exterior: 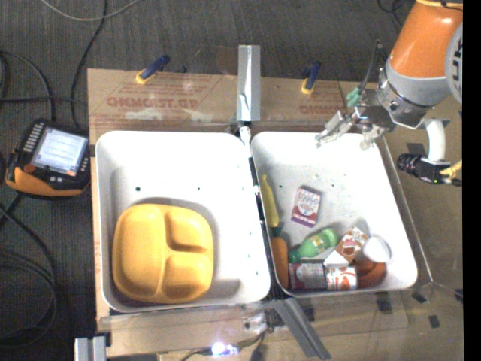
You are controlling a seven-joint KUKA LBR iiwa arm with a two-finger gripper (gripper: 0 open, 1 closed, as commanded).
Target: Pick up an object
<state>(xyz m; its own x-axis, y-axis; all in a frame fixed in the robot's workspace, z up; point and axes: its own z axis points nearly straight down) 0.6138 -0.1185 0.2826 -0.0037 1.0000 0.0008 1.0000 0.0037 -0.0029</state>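
Observation:
My gripper hangs over the far edge of the right bin, open, with nothing between its fingers. Below it, in that bin, a purple box lies near the middle and a yellow banana runs along the left wall. At the near end, packed together, are a green bottle, an orange carrot, a red-labelled can, a small carton and a white cup. No object touches the gripper.
The left bin holds a yellow divided plate. A metal divider post stands between the bins at the far side. A handheld pendant lies on the floor to the left. Clamps hold the cardboard base.

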